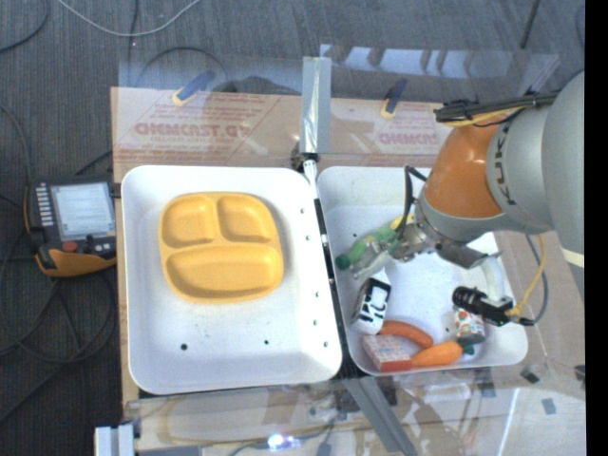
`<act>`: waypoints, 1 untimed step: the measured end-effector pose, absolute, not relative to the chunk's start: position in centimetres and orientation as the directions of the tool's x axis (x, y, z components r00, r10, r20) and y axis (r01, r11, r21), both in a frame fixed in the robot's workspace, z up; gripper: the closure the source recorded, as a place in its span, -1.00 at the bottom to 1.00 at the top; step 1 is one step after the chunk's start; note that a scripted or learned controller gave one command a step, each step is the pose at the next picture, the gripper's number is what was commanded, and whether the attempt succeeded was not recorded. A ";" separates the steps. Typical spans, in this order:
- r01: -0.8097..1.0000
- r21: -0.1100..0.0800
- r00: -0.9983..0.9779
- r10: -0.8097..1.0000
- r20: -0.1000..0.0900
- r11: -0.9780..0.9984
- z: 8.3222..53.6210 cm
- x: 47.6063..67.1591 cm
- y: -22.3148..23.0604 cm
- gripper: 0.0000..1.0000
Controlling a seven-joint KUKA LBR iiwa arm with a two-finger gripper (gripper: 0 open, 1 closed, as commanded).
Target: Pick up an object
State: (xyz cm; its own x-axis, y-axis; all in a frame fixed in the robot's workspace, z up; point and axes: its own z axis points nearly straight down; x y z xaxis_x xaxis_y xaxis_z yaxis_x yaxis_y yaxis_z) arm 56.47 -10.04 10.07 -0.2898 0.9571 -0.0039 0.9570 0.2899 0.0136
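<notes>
My gripper (404, 242) hangs low over the upper middle of the right bin (508, 354), under the arm's orange band. Just to its left a green bottle-like object (361, 252) lies by the bin's left wall; whether the two touch I cannot tell. Below them a black-and-white pack (373, 304) stands tilted. Along the front of that bin lie a red sausage shape (407, 332), an orange carrot (438, 353), a pink box (387, 351) and a small colourful item (468, 325).
The left bin (171, 350) holds a yellow divided plate (223, 245). A black connector with a yellow cable (482, 305) hangs from the arm over the right bin. A handheld pendant (71, 217) lies off the bench's left side.
</notes>
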 end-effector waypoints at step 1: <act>0.955 0.019 -0.295 0.955 -0.010 0.295 9.2 52.6 -10.3 -1.00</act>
